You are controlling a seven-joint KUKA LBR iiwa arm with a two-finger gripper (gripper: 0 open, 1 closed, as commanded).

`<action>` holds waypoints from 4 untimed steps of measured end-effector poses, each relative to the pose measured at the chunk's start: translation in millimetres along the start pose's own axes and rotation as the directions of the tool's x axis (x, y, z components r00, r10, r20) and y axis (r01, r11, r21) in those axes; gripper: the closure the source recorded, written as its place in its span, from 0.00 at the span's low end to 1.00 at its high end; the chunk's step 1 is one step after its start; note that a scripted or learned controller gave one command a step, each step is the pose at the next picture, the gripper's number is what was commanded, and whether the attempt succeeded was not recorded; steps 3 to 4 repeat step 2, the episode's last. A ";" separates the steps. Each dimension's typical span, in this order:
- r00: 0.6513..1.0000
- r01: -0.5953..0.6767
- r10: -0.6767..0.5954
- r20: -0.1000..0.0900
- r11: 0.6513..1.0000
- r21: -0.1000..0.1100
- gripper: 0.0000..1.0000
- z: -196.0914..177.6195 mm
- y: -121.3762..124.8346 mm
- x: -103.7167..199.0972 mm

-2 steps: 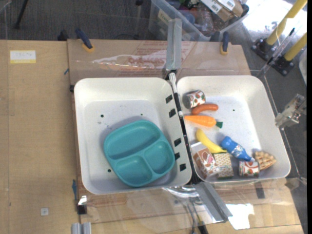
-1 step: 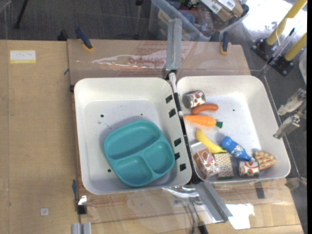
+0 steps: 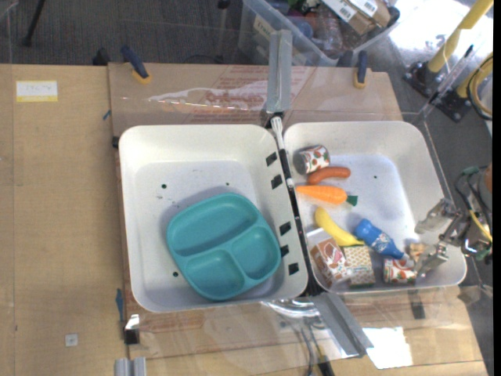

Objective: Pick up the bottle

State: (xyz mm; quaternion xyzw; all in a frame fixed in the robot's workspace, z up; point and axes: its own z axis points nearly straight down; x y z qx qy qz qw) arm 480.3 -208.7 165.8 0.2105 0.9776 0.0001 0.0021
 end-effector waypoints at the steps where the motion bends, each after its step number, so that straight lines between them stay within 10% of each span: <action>1: 0.999 0.053 -0.053 0.004 0.999 -0.001 0.00 -246.1 49.1 20.5; 2: 0.999 0.045 -0.045 -0.001 0.999 -0.002 0.00 -19.8 212.3 13.5; 4: 0.999 0.045 -0.045 -0.001 0.999 -0.002 0.00 -19.8 212.3 13.5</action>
